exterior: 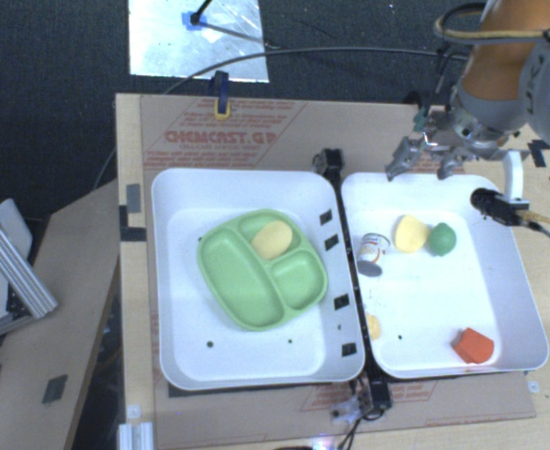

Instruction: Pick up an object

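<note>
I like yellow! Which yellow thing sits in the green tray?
The yellow lump in the tray's top compartment; the other one lies in the right bin beside a green ball.

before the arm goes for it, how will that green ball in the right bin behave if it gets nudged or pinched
The green ball looks round and smooth, so it would probably roll on the flat floor of the right bin if nudged. It touches the yellow object, which may block it on that side. Its curved surface might slip out of an off-centre pinch.

Right bin [499,279] centre open; yellow ball [409,233], green ball [441,239] touching; orange block [474,346] near corner.
</note>
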